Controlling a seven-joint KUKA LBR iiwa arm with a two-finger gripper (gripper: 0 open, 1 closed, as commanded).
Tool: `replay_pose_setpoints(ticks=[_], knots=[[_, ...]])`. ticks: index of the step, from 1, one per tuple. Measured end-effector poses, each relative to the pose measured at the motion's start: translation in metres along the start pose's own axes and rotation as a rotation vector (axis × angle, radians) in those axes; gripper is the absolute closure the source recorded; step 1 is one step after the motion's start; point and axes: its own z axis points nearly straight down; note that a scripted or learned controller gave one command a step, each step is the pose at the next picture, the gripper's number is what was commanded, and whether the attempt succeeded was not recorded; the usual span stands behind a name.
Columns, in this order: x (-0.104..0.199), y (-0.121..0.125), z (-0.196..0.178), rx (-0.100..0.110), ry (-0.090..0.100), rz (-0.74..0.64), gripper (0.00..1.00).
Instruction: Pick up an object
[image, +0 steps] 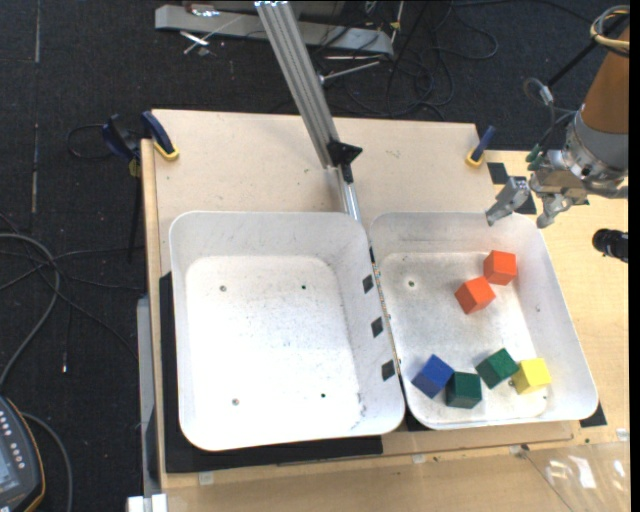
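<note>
Gripper hangs spread open and empty over the right bin's upper-right rim, nearest pick the upper orange cube just below-left of it, second orange cube beside that.

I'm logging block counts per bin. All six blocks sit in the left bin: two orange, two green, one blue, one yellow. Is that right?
Not quite: the camera view shows them in the right bin, not the left. The count holds: two orange blocks, two green blocks, one blue block and one yellow block.
</note>
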Motion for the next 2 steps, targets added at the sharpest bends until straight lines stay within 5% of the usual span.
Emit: replay_pose_setpoints(ticks=[1,2], knots=[[-0.013,-0.018,0.119,-0.010,-0.002,0.000,0.00],[0.026,-0.042,0.142,0.001,0.003,-0.001,0.00]])
